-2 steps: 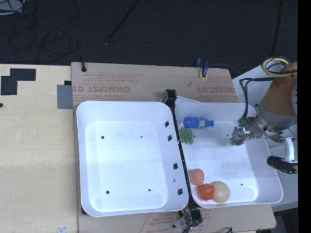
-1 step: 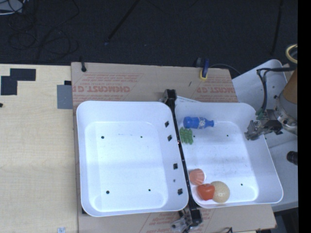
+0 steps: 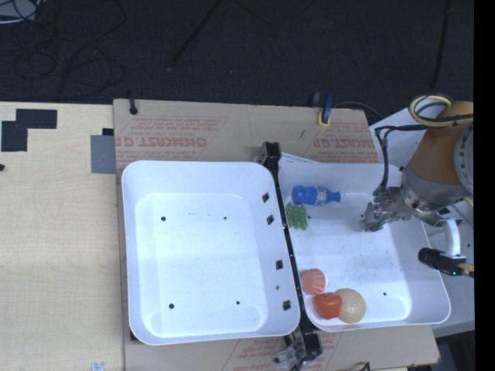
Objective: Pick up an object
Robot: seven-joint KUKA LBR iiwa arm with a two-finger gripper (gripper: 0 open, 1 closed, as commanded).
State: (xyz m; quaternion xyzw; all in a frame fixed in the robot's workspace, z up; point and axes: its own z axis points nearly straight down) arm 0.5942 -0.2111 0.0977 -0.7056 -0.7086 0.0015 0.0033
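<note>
The right bin [image 3: 402, 304] holds a blue bottle [image 3: 314, 196] lying on its side near the back. A small green knobbly object [image 3: 297, 216] lies just in front of the bottle. At the front sit a pale orange piece [image 3: 313, 280], a red ball [image 3: 328, 305] and a cream ball [image 3: 352, 305], bunched together. My gripper [image 3: 373, 221] is low over the right part of this bin, to the right of the bottle and apart from every object. Nothing shows between its fingers.
The left bin [image 3: 147, 207] is beside the right one, with a black divider [image 3: 280, 238] between them. Both stand on a cardboard sheet [image 3: 201, 134]. A yellow clamp [image 3: 323, 116] stands at the back edge. Cables hang by the arm [image 3: 437, 161] on the right.
</note>
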